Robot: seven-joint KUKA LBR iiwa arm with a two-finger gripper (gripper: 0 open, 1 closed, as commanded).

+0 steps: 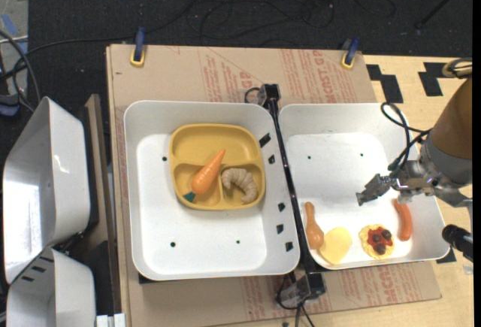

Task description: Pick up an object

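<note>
1. Right shallow white bin (331, 122): far half bare; its near edge is crowded by a tan spoon-shaped toy (313, 224), pale yellow disc (337, 242), small pizza piece (377, 239) and orange sausage (404, 219).
2. Left shallow white bin (150, 243): a yellow divided plastic plate (188, 141) fills the middle; the near strip is open.

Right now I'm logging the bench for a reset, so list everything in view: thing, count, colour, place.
white bins: 2, white, side by side on the bench, left and right
divided plate: 1, yellow, in the left bin
toy carrot: 1, orange, on the plate
toy shrimp: 1, beige, on the plate, right of the carrot
drumstick: 1, orange, right bin, near its left wall
round slice: 1, pale yellow, right bin, front
small pizza: 1, yellow with red topping, right bin, front
sausage: 1, orange-red, right bin, front right
clamps: 2, yellow, bench's far edge
arm: 1, grey and orange, from the right
claw: 1, dark, over the right bin
</note>
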